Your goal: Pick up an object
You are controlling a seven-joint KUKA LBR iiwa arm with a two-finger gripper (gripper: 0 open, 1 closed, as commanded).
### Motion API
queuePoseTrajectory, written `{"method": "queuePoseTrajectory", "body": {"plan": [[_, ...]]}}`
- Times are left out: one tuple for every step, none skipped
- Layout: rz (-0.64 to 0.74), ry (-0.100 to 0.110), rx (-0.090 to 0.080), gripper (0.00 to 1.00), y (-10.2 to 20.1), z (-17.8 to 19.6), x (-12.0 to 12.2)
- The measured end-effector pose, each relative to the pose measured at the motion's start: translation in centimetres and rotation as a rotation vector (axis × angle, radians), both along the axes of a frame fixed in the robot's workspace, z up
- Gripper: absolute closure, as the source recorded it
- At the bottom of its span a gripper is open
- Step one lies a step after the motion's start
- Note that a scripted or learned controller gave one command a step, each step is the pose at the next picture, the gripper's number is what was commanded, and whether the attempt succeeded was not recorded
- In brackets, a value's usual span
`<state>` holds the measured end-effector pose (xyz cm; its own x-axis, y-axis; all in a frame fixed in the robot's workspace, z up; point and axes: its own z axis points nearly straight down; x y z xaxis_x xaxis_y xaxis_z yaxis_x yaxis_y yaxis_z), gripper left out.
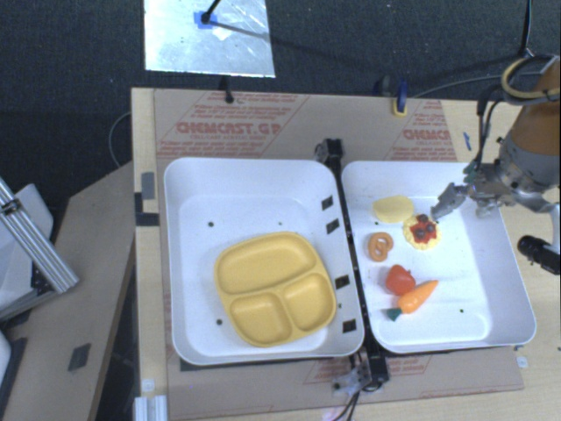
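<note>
The right bin [491, 318] holds several toy foods: a pale yellow piece [393, 208], a small yellow tart with red berries [422, 231], an orange pretzel ring [379, 246], a red tomato [400, 279] and an orange carrot [415, 296]. My gripper [443, 203] comes in from the right and hangs low over the right bin, just up and right of the tart. Its grey fingers [449, 198] point down-left toward the tart with nothing visible between them.
The left bin [197, 191] holds a yellow three-compartment tray [274, 286]. A black divider with clips [337, 226] runs between the bins. The arm's wrist and cables [526, 147] fill the upper right. A black part [539, 253] sticks in at the right bin's edge.
</note>
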<state>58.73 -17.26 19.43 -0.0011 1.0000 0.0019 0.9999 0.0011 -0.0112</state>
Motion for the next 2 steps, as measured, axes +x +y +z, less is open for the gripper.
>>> {"method": "queuePoseTrajectory", "body": {"plan": [[0.003,-0.012,-0.002,0.0,0.0,0.7,0.3],[0.001,-0.011,-0.003,0.0,-0.6,-5.0,0.9]]}}
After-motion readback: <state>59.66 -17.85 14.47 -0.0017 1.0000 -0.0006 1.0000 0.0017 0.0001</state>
